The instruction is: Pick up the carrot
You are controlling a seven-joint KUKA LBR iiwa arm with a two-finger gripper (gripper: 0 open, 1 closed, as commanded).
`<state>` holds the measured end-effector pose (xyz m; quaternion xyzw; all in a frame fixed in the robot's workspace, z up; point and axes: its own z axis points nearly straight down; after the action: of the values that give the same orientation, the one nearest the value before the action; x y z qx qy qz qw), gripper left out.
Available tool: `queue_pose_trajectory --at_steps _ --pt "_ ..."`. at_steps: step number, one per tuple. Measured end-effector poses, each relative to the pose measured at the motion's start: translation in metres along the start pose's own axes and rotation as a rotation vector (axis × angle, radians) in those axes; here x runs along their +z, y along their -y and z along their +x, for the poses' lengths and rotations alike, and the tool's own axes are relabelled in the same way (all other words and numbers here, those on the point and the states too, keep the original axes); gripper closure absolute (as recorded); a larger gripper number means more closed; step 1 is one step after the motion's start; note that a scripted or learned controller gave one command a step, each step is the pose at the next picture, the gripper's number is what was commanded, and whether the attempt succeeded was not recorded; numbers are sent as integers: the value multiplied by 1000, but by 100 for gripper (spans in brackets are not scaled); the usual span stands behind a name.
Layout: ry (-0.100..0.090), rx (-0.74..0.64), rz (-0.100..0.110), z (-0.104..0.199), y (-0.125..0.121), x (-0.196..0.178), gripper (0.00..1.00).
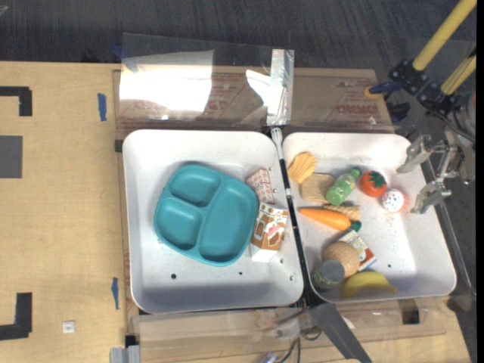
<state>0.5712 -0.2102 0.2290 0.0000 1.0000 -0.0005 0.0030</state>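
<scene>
one carrot [327, 218] left of tool [425, 176]

Gripper [428, 174] sits at R edge of right bin [423, 255], w/ left bin [144, 278] beyond it. Ball [392, 200] lies just left of gripper, tomato [373, 182] next left, then bottle [341, 187]. Carrot [327, 218] lies farther left & nearer the front, in right bin. Banana [364, 282] & can [328, 274] are toward front-left. Divided plate [204, 214] is far left, in left bin, cartons [266, 214] at its R side.
</scene>
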Motion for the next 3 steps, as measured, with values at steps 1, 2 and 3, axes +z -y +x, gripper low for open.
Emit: queue_pose_trajectory --at_steps 1,2,3 --pt "2 176 1 2 -37 127 0" --pt "5 503 -1 18 -95 139 0" --pt "10 334 1 0 -115 139 0"
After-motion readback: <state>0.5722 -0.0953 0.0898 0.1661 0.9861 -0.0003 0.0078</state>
